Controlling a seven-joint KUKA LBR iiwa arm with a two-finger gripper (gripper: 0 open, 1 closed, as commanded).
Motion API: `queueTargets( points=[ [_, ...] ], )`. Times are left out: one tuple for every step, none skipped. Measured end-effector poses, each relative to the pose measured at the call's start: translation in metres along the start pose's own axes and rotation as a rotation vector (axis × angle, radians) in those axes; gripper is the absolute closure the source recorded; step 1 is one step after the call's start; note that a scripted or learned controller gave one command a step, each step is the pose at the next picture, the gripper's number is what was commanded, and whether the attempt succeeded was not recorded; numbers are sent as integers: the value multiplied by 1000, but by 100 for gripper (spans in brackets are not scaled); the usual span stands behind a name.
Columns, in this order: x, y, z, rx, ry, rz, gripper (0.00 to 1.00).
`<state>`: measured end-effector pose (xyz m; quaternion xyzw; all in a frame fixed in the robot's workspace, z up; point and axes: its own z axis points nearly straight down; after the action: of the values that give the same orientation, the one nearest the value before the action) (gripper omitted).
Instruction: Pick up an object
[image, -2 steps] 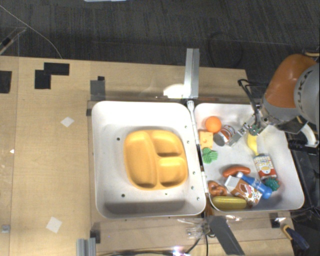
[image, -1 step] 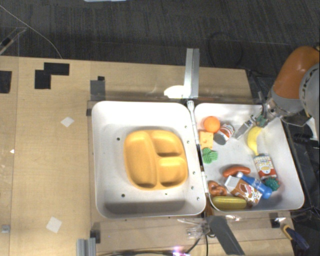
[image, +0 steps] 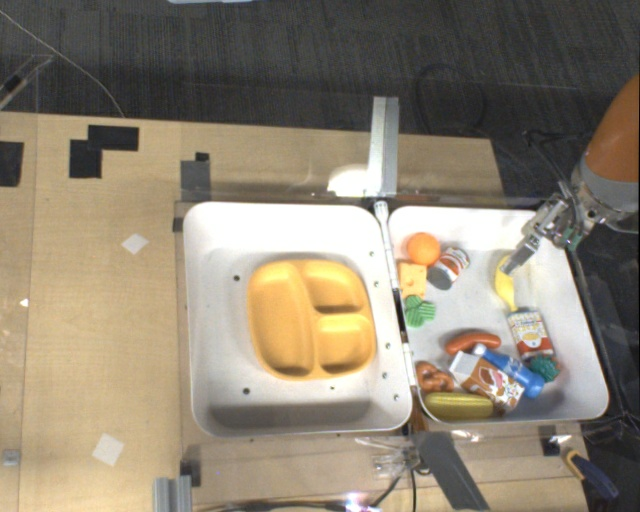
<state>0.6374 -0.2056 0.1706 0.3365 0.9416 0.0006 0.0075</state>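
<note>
Two shallow white bins sit side by side on the desk; the left bin (image: 205, 300) carries one yellow three-compartment tray (image: 308, 316), the right bin (image: 585, 330) a crowd of toy groceries. The arm's hand (image: 520, 258) reaches in from the desk's right edge and hangs over the right bin's far half, its tip just above the upper end of one yellow banana (image: 505, 285); whether its fingers are spread or closed cannot be told at this size, and nothing is seen held between them.

The banana, lying apart from the other goods toward the bin's right wall, looks the likeliest pick; a good grasp would probably centre over its middle rather than its tip, span its narrow width, and descend straight so the curved fruit does not roll away; the small ketchup bottle (image: 528, 334) just beside its lower end could be nudged.

By count, the right bin holds one orange (image: 423, 247), one tipped can (image: 451, 264), one yellow cheese block (image: 412, 277), one green leafy piece (image: 420, 312), one red sausage (image: 471, 342), one pretzel-like brown piece (image: 434, 378), one printed carton (image: 492, 378), one teal piece (image: 545, 369), and one yellow-green pickle-shaped piece (image: 458, 404) along the near wall; several overlap in the near corner, so that tally is uncertain.
</note>
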Motion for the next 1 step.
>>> queueTargets(
  points=[
    [6,-3,55,2,5,207,0]
  ],
)
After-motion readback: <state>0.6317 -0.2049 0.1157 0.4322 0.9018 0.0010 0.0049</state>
